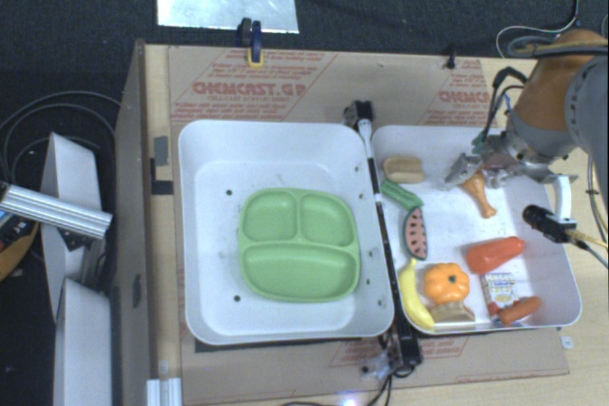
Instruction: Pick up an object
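- While the gripper (473, 168) is hovering at two o'clock in the right bin (569, 295), its finger spread is staying unclear.
- Directly beneath, a drumstick (481, 194) is lying tilted and risking rolling aside.

We see a bench (314, 76) topped with printed brown cardboard across the middle of the frame; on it sit two shallow white bins side by side, the left bin (205, 204) at centre and the right bin (561, 285) toward the right edge
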Controlling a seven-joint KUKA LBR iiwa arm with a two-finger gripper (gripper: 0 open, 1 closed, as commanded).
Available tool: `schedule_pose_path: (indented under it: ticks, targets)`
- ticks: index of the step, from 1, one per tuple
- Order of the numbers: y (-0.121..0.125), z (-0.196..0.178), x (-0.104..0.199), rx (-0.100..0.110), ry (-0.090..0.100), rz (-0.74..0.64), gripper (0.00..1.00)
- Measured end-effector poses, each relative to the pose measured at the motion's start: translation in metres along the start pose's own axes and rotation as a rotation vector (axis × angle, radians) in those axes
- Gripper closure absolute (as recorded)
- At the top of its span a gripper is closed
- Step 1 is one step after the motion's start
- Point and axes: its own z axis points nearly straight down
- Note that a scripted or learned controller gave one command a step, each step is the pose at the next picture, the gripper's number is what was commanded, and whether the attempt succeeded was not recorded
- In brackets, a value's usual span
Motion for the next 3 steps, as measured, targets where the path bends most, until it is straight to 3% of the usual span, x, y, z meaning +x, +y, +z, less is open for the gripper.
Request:
schedule_pose_path:
  ticks: [1,2,3]
  targets:
    - [0.008,-0.061,-0.017,-0.007,-0.001,0.000,0.00]
    - [-0.003,0.002,-0.008,0.001,0.001,0.000,0.00]
    - [-0.001,-0.012,-0.009,-0.006,0.000,-0.002,1.00]
